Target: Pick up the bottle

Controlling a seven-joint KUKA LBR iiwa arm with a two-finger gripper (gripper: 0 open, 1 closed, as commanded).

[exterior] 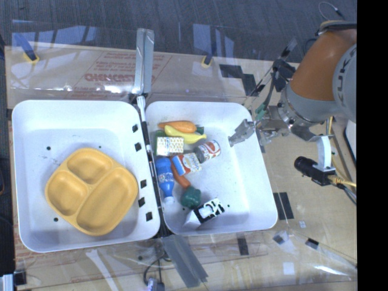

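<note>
With finger state impossible to tell, the claw (241, 132) needed lowering onto the bottle (164, 176) along the right bin's (254, 214) left wall.

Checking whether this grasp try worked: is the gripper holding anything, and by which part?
Nothing is held. The gripper hangs over the right bin's right side, apart from the blue bottle.

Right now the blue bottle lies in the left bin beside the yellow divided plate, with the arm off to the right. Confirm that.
Wrong on the bin. The camera view shows the blue bottle in the right bin, along its left wall among the other items. The yellow divided plate sits in the left bin, and the arm is off to the right, as you said.
</note>
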